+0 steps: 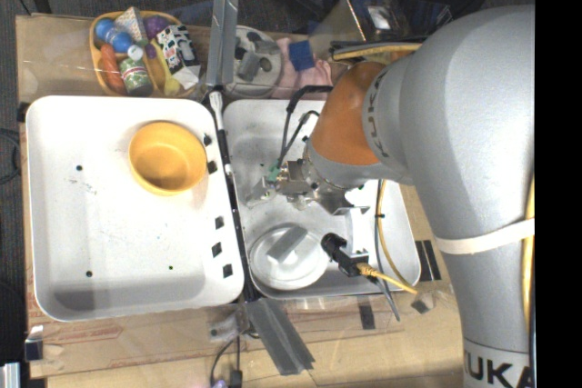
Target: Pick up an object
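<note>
The grey arm (455,132) reaches in from the right and hangs over the right bin (244,127), its orange band (341,127) above the wrist. The claw (277,180) sits low in that bin, near its left wall; whether it is spread or pressed together cannot be told. A silver bowl (286,256) lies in the near part of the same bin, apart from the claw. A yellow bowl (166,157) rests in the far part of the left bin (109,286). A yellow basket (136,54) of small items stands on the counter (55,50) beyond.
</note>
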Controlling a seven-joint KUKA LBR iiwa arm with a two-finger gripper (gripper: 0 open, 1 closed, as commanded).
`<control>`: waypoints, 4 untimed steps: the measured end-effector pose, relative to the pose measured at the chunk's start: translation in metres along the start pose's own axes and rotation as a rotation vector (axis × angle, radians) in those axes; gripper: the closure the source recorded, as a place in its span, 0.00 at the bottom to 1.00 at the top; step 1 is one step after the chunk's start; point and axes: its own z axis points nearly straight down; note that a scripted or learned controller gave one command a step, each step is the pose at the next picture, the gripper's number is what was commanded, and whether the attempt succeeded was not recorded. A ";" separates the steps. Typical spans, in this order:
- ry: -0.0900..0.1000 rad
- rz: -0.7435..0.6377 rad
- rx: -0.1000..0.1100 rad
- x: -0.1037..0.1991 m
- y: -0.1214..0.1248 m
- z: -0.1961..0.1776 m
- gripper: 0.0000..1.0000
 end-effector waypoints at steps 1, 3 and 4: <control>-0.001 -0.088 -0.007 -0.033 -0.059 -0.001 0.00; -0.003 -0.159 -0.011 -0.038 -0.065 -0.002 0.00; 0.000 -0.163 -0.009 -0.037 -0.065 -0.012 1.00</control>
